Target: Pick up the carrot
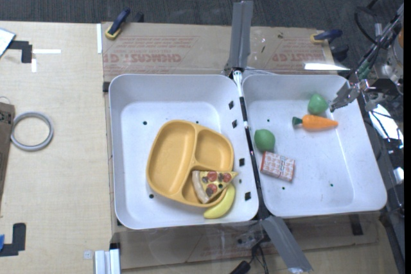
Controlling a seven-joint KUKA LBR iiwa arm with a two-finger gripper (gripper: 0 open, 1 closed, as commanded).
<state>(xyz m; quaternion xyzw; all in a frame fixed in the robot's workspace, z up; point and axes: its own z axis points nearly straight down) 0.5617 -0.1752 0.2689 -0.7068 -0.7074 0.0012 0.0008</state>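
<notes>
Banana (pixel 220 205): lies at the near edge of the left bin (pixel 113 138), touching the plate's near rim.
Pizza (pixel 210 183): a slice in the plate's near-right compartment, just above the banana.
Plate (pixel 170 160): yellow, divided, in the middle of the left bin.
Box (pixel 277 166): small, red and white, flat on the floor of the right bin (pixel 321 170), towards its left side.
Green ball (pixel 264 139): just beyond the box, near the wall between the bins.
Carrot (pixel 319 123): lies flat in the far right part of the right bin, leafy end pointing left, tip pointing right.
Green lump (pixel 316 103): just beyond the carrot, close to it.
Gripper (pixel 339 101): mine, reaching in over the right bin's far right corner, beside the green lump and above the carrot's tip end, apart from the carrot.
Jaws: I cannot tell whether they are apart or together; nothing shows between them.
Tape roll (pixel 13 133): on the bench, well left of both bins.
Clamps: one blue clamp (pixel 117 22) behind the left bin, another (pixel 326 36) behind the right.
</notes>
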